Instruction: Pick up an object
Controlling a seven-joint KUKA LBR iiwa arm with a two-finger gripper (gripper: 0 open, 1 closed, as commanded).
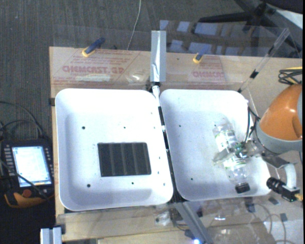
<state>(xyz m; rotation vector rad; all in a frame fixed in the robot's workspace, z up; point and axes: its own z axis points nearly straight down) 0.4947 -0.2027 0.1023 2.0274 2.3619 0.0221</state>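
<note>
Left bin (71, 136): holds a dark ribbed panel (124, 159).
Right bin (193, 116): holds a clear plastic bottle (233, 161), near the right wall.
Gripper (241, 150): over the bottle (grasp state unreadable).
Risk: slick bottle could roll away.

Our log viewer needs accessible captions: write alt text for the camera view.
A grey and orange robot arm reaches from the right over a clear plastic bottle lying in the right white bin. The left white bin holds a dark ribbed rectangular panel.
</note>
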